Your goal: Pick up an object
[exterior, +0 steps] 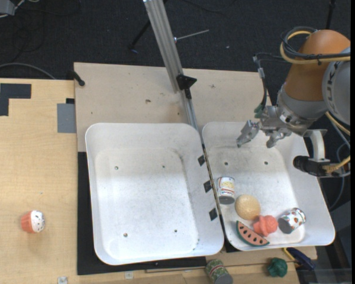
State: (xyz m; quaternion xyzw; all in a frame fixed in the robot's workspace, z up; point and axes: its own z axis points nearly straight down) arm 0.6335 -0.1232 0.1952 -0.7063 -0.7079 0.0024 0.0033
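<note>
- Your jaws (261, 134) hang over the far end of the right bin (272, 158), spread open with nothing between them; both fingers show apart, one toward the divider side and one toward the arm side.
- No object is lifted, so I judge the pick as not yet made: you are at the approach stage at best.
- The candidates lie clustered at the near end of that same bin, well apart from the jaws: a small can (226, 189) by the inner wall, a tan round object (247, 206) just beside it, a watermelon slice (251, 234), a pink-red piece (265, 224) touching the slice, and a red-and-white object (292, 219) near the outer wall.
- The left bin (106, 141) has only speckled floor to offer you.
- A small red-and-white toy (32, 221) sits out on the counter (23, 158) to the left, and a green item (277, 267) lies beyond the bin's near rim.
- What is left, as I read it: travel toward the cluster, descend, close, lift. The can stands a little apart from the others, so it looks the cleaner target.
</note>
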